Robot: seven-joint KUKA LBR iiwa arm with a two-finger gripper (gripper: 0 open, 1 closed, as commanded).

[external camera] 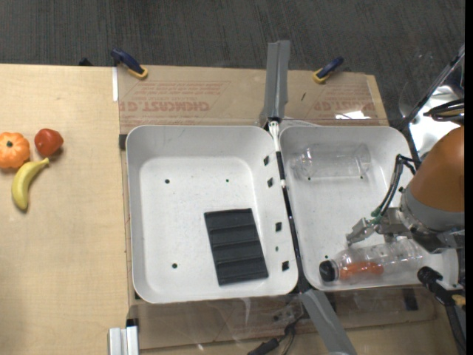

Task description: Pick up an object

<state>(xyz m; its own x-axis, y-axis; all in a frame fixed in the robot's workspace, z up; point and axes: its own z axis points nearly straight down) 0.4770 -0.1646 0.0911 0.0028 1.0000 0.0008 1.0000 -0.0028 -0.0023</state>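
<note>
Left bin (pixel 148 198): floor open except black ribbed block (pixel 235 246) near front right. Right bin (pixel 332 135): clear tube (pixel 330 163) lies across rear; clear bottle (pixel 369 265) lies along front wall; bare floor between them. Arm (pixel 440 191) overhangs right side. Divider (pixel 279 176) between bins.

Robot lab: clamped cardboard (pixel 222 98) on bench, two white bins (pixel 148 198), plastic fruit (pixel 29 161).

Light wooden bench (pixel 59 272), with two white bins (pixel 148 220) side by side on cardboard (pixel 192 98) clamped at the top. At far left on bare wood: orange (pixel 12 151), tomato (pixel 48 142), banana (pixel 25 183), closely grouped.
</note>
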